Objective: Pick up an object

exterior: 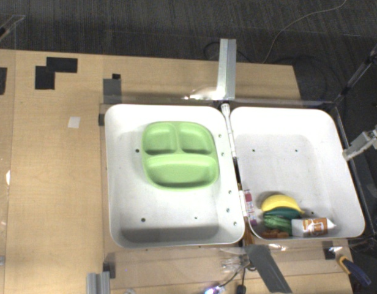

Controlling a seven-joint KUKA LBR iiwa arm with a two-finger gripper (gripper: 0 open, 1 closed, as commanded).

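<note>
Tool (365,141) was recorded at the far right of the camera view, over the right-hand rim of the right bin (286,146); only a pale grey part of it was seen, and whether it was open or closed could not be told. Nothing was seen held in it.

A cluster of objects was noted in the near left corner of the right bin, well apart from the tool and nearer the camera. A yellow rounded object (280,201) was seen on top of a green object (284,213). A white bottle with an orange label (311,226) was lying on its side just beside them, against the near wall.

A green divided plate (178,154) was noted in the left bin (118,182). Both bins were set side by side on the tabletop (48,164).
</note>
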